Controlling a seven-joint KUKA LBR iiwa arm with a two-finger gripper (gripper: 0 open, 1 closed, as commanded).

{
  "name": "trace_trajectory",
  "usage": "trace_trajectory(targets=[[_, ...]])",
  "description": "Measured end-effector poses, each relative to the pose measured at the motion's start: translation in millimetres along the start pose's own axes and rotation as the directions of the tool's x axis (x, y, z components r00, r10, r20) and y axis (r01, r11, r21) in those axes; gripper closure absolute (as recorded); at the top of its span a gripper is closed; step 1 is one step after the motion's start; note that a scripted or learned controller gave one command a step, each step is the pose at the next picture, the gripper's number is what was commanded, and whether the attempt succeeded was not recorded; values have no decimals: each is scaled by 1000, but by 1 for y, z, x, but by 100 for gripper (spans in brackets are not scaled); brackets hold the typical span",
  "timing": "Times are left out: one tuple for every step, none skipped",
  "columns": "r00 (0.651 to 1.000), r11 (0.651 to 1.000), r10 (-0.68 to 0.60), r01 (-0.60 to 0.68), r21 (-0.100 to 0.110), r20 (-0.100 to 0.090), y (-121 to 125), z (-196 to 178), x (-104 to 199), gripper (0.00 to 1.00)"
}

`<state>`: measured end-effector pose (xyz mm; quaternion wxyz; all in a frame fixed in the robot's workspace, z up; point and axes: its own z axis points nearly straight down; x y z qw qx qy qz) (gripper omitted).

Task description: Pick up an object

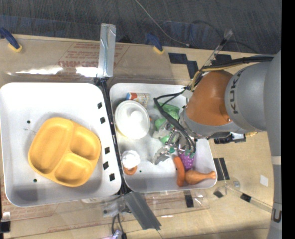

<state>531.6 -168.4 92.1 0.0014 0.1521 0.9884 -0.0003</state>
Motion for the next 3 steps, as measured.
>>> trace_trajectory(targets=[[994, 994, 108, -108, -2, 0, -52, -1, 39, 0], [995, 995, 98, -98, -3, 4, -49, -12, 36, 100], [993, 993, 118, -118, -3, 7, 31, -136, 12, 100]])
